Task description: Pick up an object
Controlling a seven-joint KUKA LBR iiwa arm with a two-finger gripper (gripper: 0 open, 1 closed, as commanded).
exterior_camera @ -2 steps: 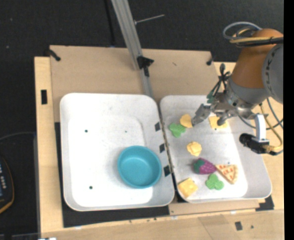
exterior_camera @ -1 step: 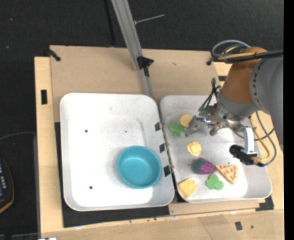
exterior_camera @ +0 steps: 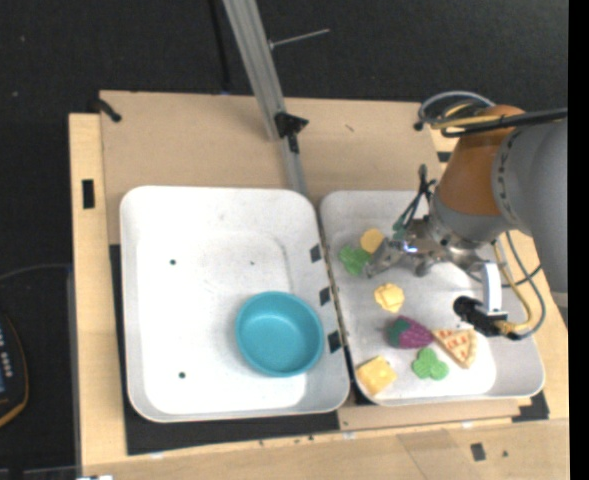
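The right bin [exterior_camera: 514, 373] holds several small toy foods: a green piece [exterior_camera: 354, 259], a yellow piece [exterior_camera: 372, 240], a pale yellow piece [exterior_camera: 389, 296], purple grapes [exterior_camera: 410, 332], a pizza slice [exterior_camera: 456, 347], a green clover shape [exterior_camera: 430, 366] and a yellow block [exterior_camera: 376, 374]. My gripper [exterior_camera: 394, 256] hangs low over the bin's upper left part, just right of the green piece and below the yellow one. I see nothing between its fingers. The arm's orange band [exterior_camera: 466, 178] rises behind it.
The left bin [exterior_camera: 174, 218] bears a blue bowl [exterior_camera: 277, 332] near its lower right corner. A grey metal pole [exterior_camera: 259, 68] slants up from between the bins. A black cable [exterior_camera: 519, 288] loops by the wrist at the right bin's right side.
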